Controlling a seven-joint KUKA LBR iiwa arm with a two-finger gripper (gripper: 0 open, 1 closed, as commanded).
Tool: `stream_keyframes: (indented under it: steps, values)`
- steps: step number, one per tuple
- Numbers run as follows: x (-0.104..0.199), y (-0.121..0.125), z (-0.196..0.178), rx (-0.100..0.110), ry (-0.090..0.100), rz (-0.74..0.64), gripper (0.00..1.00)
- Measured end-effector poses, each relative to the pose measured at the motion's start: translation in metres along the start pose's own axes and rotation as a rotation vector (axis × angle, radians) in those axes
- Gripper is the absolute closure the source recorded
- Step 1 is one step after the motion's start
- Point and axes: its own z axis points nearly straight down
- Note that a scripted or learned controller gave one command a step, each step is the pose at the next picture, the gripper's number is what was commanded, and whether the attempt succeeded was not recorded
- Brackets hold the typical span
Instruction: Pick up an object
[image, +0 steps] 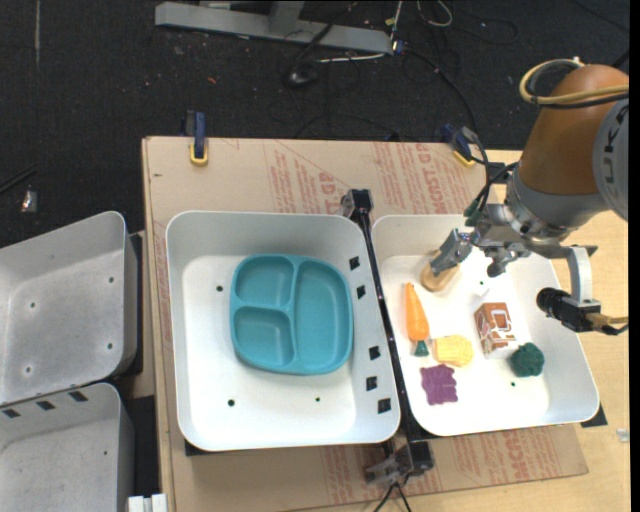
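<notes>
Hand (470, 255) fingers indistinct, arm (575, 140) edge-cropped

left bin (190, 300): teal divided tray (291, 313) | bench (290, 170): 2 clamps, yellow (198, 140), blue-yellow (459, 142)

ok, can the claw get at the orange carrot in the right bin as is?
Probably yes. The orange plastic carrot lies apart from the other toys, uncovered, and the claw hovers just above-right of it in the same bin.

Tray (292, 313) in left bin (190, 300)
</notes>
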Motion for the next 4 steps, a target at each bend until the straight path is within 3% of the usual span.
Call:
stream_keyframes:
  steps: [1,4]
  values:
    - [0.0,0.002,-0.006,-0.012,-0.002,-0.002,0.0]
    - [-0.001,-0.004,0.135,-0.008,-0.001,0.001,0.0]
